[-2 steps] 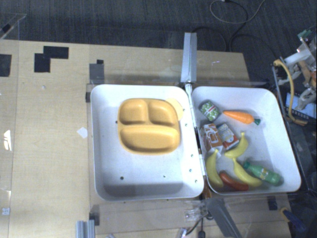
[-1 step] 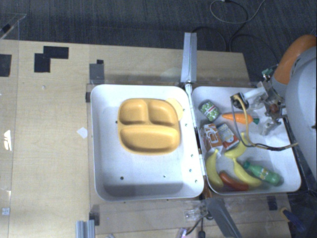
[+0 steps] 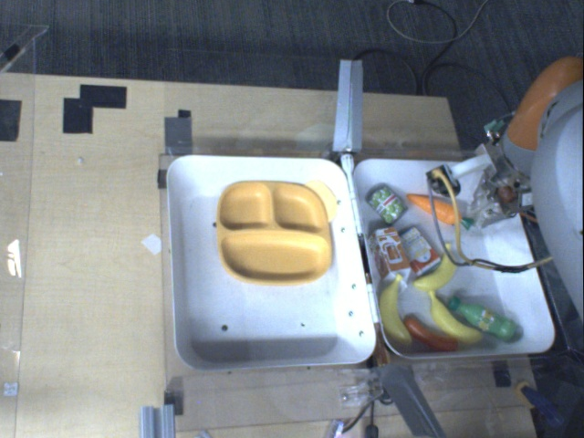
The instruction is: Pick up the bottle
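Camera view: the pincer [image 3: 476, 199] hangs over the back right part of the right bin [image 3: 538, 331], at the end of the grey arm [image 3: 558, 144]. I cannot tell if it is holding anything. Just to its left lies a carrot [image 3: 432, 208], and farther left a small green can [image 3: 386, 203]. The green bottle [image 3: 482, 318] lies on its side near the front of the same bin, well apart from the pincer, beside two bananas [image 3: 438, 304]. Far to the left, the left bin [image 3: 196, 336] holds a yellow tray [image 3: 272, 231].
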Tool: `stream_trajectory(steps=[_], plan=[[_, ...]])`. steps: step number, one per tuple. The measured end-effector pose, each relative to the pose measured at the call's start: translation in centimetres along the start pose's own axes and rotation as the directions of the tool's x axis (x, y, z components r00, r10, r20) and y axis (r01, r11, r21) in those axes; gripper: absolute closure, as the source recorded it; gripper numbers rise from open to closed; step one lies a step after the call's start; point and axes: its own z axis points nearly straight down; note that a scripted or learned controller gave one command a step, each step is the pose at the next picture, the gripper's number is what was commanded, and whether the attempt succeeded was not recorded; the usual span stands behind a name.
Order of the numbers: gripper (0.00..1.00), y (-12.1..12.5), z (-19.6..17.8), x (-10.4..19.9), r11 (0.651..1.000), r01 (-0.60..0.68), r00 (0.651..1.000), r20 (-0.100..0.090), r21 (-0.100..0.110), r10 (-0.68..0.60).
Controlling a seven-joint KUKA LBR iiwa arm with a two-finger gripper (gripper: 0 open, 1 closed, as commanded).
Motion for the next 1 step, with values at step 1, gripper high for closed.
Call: stream_trajectory(steps=[1], plan=[[0.00, -0.02, 0.02, 0.00, 1.000, 0.001, 1.000, 0.000, 0.000, -0.001]])
